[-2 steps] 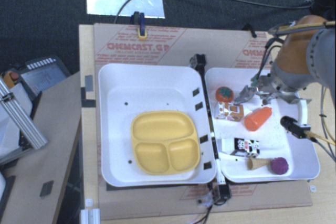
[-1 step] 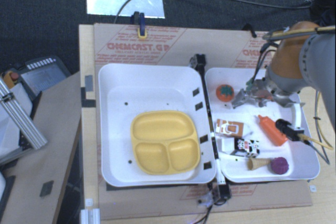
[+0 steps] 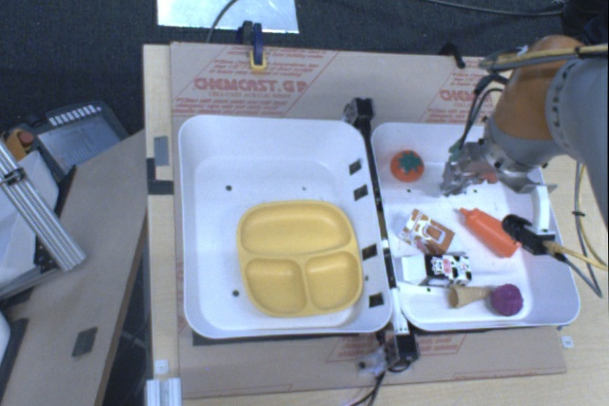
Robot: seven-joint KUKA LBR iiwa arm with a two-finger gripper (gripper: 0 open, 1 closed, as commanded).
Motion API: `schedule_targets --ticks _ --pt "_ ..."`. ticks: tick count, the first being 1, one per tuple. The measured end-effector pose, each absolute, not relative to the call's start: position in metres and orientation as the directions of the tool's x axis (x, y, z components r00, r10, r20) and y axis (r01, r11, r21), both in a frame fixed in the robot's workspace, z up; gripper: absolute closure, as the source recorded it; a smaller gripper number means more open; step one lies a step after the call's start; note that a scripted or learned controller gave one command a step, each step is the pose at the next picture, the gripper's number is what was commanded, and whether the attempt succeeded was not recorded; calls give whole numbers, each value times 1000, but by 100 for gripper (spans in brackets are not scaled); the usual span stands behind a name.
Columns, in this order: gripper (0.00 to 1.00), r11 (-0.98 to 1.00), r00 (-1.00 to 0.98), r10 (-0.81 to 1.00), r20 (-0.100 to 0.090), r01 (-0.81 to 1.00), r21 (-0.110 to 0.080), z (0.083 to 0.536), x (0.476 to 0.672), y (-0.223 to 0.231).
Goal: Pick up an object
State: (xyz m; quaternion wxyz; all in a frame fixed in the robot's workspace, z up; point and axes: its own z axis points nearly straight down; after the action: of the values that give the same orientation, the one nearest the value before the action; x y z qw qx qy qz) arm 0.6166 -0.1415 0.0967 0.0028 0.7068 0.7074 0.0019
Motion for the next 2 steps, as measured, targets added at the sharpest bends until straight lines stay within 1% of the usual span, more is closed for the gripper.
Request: schedule_targets --ticks 1,2 --pt "100 0 0 1000 -1 1000 6 156 609 -141" --pt "100 4 -4 1000 -2 1000 6 201 613 -144"
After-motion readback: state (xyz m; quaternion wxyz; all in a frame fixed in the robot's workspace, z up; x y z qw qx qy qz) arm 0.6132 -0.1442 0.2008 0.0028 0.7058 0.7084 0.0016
